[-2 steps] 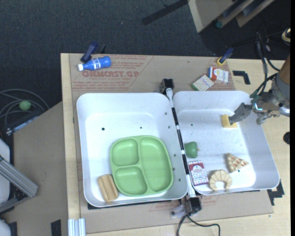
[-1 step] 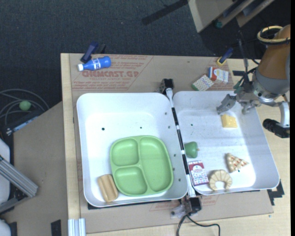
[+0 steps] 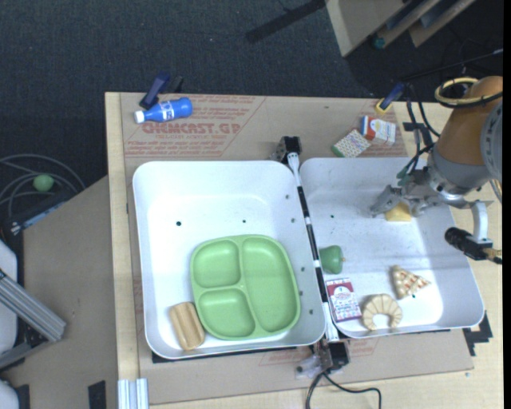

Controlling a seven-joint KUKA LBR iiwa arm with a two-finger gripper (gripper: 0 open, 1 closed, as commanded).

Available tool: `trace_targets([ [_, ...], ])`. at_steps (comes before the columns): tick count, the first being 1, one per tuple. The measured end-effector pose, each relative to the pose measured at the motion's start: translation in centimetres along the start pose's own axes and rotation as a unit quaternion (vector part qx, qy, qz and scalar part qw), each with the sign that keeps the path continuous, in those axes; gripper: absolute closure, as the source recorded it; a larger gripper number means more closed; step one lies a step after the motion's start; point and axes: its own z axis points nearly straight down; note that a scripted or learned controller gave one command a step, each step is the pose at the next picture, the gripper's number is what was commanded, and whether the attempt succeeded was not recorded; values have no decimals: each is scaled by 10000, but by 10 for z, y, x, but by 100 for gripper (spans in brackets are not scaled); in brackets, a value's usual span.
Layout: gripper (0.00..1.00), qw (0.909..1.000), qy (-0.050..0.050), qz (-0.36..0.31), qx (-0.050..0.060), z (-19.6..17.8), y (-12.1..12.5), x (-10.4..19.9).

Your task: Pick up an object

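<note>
I'm watching the hand [image 3: 397, 201] sitting low over the yellow piece [image 3: 398, 212] in the right bin [image 3: 455, 315], up-bin from the croissant [image 3: 382, 311]. Can't tell its grip state, so I'm expecting a nudge-away or an empty lift.

From my seat I see the worktop [image 3: 239, 120], pale wood with reddish print, standing on dark blue-grey carpet [image 3: 72, 48]. Left of the worktop grey cables [image 3: 20, 188] coil on that carpet beside a metal rail [image 3: 32, 307]. Beyond the worktop's far right corner sits tan wooden furniture [image 3: 399, 24]
</note>
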Motion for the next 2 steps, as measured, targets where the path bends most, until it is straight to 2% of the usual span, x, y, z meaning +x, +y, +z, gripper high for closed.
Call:
trace_targets([
  [1, 0, 10000, -13, -13, -44, -73, 35, 2],
  [2, 0, 10000, 31, -16, -7, -15, 3, -16],
])
